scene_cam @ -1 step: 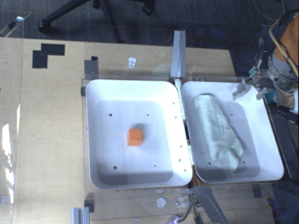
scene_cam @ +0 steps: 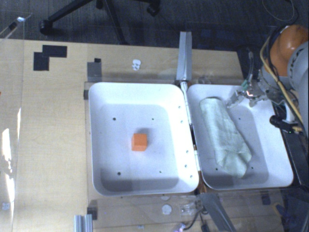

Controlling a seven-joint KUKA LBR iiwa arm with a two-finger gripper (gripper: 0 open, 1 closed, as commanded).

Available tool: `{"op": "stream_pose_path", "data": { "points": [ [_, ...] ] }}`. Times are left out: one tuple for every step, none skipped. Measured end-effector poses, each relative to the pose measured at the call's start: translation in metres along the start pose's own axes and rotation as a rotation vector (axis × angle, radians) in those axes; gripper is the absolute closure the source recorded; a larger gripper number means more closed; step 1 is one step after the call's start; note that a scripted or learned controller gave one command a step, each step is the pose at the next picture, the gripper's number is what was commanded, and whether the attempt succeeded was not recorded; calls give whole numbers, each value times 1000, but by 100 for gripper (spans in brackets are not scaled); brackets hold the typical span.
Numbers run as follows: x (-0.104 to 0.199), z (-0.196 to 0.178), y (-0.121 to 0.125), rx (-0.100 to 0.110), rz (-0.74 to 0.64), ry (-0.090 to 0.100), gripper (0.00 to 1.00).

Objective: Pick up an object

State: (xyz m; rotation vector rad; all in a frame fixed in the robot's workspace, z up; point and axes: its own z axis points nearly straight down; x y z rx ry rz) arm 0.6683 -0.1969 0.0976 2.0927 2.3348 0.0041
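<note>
A small orange cube [scene_cam: 139, 142] lies near the middle of the left white bin [scene_cam: 104, 178]. A pale crumpled cloth [scene_cam: 223, 136] stretches lengthwise down the left half of the right bin [scene_cam: 275, 173]. My gripper [scene_cam: 245, 94] hangs over the far edge of the right bin, just beyond the cloth's upper end and apart from it. The grey arm with its orange band [scene_cam: 285, 50] comes in from the upper right.
A metal divider post [scene_cam: 184, 57] rises behind the seam between the bins. Black tape marks [scene_cam: 48, 56] sit on the wooden bench at the far left. An office chair base [scene_cam: 106, 4] stands on the dark floor beyond the bench.
</note>
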Motion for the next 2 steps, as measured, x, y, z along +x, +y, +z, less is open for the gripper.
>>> {"op": "stream_pose_path", "data": {
  "points": [
    [1,-13,3,-6,-8,-4,100],
    [80,-139,12,-2,-163,1,100]
  ]
}}
